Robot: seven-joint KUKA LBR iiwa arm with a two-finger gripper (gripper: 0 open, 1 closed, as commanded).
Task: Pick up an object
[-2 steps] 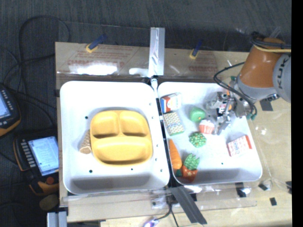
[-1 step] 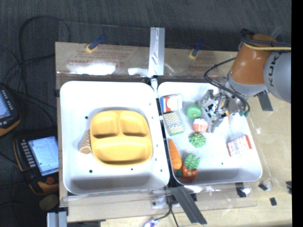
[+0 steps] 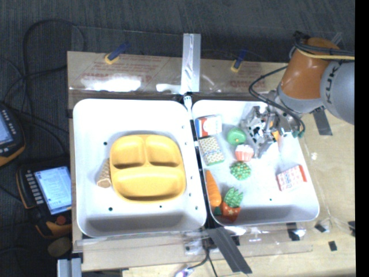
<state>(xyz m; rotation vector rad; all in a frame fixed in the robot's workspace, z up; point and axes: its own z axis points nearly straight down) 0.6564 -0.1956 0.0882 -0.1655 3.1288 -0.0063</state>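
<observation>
Lengthwise, carrot (image 3: 213, 189) runs up-down along right bin (image 3: 300, 203) left wall.

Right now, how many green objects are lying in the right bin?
3: a green ball near the gripper, a bumpy green piece mid-bin, and a leafy green top by the carrot. More may be hidden.

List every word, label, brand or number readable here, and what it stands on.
"KU": on the grey arm, cut off by the picture's edge.
Red and white packet: print too small to read.
Blue and white carton: blurred.
Handheld screen: text unreadable.
</observation>
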